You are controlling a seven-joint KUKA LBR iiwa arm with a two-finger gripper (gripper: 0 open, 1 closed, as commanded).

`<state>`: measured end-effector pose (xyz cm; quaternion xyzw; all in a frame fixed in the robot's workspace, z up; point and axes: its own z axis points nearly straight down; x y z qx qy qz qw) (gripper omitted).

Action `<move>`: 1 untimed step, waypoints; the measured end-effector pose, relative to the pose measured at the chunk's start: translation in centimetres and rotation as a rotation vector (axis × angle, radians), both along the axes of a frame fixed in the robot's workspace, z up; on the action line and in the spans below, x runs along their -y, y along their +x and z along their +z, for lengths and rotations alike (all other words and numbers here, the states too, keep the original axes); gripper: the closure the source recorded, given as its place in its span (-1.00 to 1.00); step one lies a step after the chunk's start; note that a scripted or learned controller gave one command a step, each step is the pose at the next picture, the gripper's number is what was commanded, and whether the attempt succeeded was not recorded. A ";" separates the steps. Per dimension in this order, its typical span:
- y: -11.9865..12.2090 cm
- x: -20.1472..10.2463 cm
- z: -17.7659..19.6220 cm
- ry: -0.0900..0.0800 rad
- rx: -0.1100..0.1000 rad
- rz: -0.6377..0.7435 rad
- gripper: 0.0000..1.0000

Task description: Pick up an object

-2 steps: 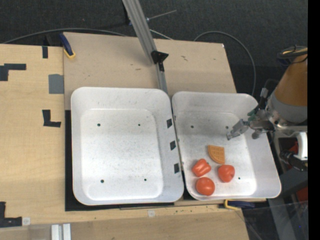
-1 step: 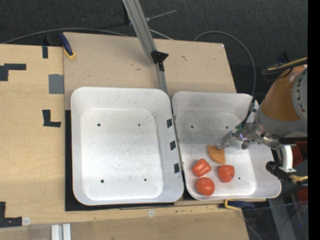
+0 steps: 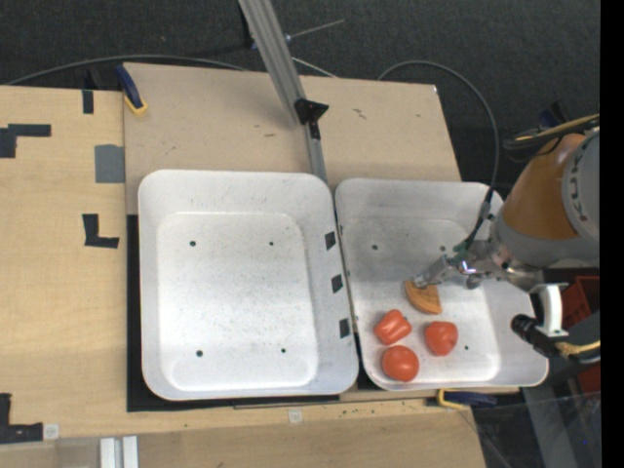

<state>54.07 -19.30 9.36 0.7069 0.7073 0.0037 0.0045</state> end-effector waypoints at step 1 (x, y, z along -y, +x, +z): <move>0.0 0.0 1.1 -0.001 0.001 0.001 1.00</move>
